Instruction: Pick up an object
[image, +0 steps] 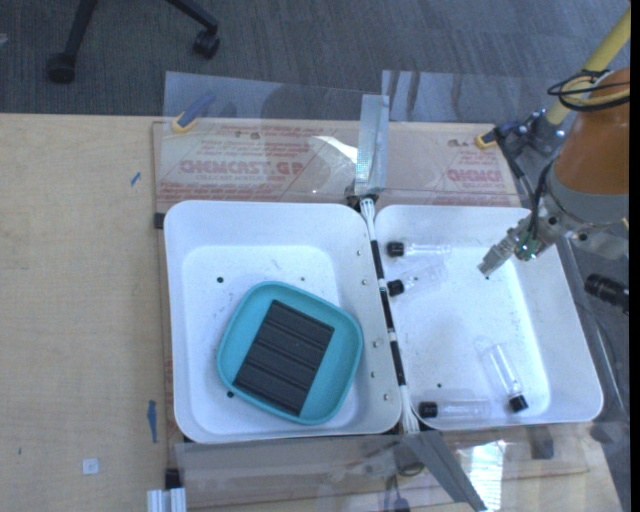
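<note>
In the left bin (190, 250) lies a teal dish (345, 345), and a dark grey ridged block (284, 357) rests in it. Several clear vials with black caps lie in the right bin (570, 385): one at the back left (420, 248), one just below it (415, 282), one at the front right (500, 372) and one along the front wall (455, 408). My gripper (493, 263) hangs over the back right part of the right bin, pointing down and to the left. It is apart from every vial and nothing is seen in it.
The grey arm with its orange band (595, 150) and cables reaches in at the upper right. A metal divider (385, 300) with black clips runs between the bins. Clear plastic sheets (260, 160) lie behind them. The wooden bench (70, 300) stretches to the left.
</note>
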